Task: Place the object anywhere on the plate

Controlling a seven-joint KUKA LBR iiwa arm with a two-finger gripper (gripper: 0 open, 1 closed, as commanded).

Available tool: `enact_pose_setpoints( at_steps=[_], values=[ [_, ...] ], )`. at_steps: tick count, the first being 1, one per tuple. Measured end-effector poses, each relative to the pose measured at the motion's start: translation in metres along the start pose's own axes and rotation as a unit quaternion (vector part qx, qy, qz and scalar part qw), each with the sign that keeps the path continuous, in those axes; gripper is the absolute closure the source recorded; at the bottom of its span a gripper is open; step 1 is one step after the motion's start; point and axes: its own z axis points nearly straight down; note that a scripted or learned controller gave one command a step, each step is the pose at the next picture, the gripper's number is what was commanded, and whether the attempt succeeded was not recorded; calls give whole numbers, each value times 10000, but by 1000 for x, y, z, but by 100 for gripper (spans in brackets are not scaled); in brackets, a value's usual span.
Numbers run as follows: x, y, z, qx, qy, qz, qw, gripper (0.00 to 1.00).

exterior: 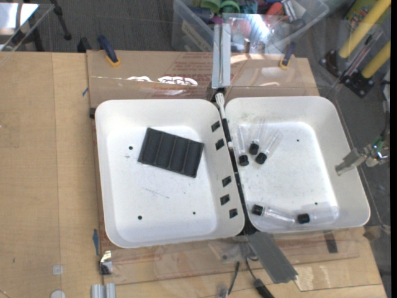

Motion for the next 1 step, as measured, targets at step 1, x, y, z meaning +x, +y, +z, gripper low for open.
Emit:
enact_pose_setpoints(
  at_steps=[1],
  values=[
    [-14, 47, 12, -21, -20, -1212, 9926, 0]
  ],
)
